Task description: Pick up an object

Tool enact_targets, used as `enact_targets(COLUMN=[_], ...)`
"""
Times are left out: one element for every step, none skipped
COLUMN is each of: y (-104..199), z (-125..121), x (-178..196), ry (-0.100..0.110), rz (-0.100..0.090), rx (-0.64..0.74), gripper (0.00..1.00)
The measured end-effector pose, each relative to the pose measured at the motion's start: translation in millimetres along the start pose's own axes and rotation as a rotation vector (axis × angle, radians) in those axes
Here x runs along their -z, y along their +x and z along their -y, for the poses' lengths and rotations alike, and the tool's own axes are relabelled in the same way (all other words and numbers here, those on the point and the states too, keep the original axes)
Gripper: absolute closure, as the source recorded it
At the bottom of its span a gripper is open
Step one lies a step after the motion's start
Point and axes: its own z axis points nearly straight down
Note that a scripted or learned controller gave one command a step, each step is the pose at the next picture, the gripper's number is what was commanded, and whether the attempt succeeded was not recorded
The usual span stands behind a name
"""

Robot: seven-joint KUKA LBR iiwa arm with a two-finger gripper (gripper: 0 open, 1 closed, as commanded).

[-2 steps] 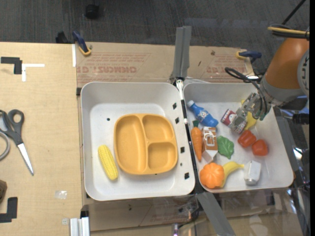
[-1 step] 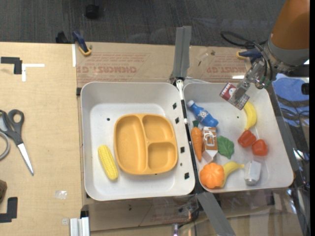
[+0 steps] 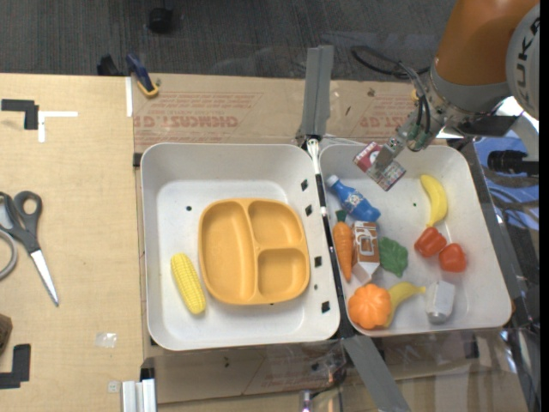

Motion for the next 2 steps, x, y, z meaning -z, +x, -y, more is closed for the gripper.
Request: enact_targets(y=[-2, 77], z=[-35, -7], x=[15, 7], ry=[0.001, 0.002], rz=[0.001, -0.001], rx=[-0.218, -0.34], gripper=[1.0, 1.0])
